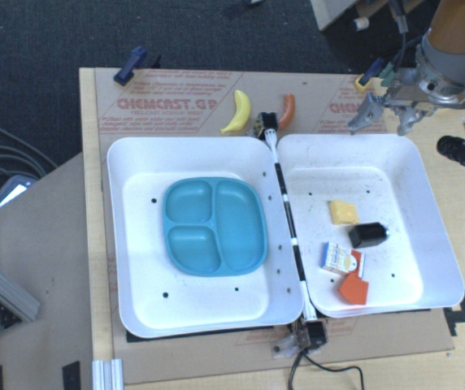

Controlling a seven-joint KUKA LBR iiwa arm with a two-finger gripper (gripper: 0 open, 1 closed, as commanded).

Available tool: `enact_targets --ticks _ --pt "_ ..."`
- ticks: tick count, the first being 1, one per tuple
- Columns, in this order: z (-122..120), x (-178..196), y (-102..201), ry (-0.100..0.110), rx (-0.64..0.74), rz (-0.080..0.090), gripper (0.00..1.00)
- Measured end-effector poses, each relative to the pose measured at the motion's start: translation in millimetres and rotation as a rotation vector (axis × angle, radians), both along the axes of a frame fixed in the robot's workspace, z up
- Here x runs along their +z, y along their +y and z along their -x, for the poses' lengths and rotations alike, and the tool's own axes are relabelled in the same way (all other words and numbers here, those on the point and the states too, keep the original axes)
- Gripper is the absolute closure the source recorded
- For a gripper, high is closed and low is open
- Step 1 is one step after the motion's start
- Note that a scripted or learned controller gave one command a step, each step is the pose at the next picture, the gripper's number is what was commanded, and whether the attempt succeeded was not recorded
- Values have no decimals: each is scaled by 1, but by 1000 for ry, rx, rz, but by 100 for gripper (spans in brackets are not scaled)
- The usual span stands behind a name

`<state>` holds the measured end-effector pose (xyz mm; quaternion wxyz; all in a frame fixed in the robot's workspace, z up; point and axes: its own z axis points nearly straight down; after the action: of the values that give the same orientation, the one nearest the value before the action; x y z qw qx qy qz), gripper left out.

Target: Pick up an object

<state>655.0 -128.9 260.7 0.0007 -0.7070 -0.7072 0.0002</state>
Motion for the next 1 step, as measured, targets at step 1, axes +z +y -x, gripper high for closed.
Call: enact_targets --ticks 1 --pt "-11 -137 27 2 1 0 0"
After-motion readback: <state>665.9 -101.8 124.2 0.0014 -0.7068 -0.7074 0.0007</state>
